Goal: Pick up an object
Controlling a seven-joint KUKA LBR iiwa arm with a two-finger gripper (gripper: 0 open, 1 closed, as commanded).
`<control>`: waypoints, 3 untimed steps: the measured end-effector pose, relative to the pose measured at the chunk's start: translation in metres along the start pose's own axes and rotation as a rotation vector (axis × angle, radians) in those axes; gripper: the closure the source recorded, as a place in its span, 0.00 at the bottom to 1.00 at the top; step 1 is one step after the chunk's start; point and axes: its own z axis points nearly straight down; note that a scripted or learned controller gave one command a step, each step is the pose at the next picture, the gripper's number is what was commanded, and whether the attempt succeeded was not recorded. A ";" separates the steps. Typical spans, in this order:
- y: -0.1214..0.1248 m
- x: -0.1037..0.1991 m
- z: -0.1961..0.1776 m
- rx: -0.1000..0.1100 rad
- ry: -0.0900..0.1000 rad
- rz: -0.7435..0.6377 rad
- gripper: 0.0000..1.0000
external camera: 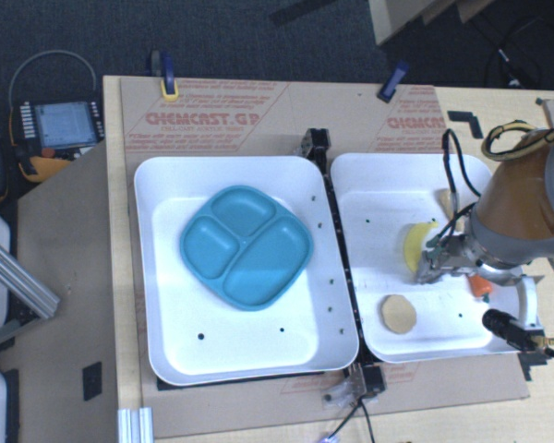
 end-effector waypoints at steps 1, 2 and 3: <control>0.002 0.005 -0.041 -0.001 0.000 -0.001 1.00; 0.000 0.009 -0.086 -0.004 -0.002 -0.002 1.00; 0.002 0.009 -0.139 -0.006 -0.002 -0.002 1.00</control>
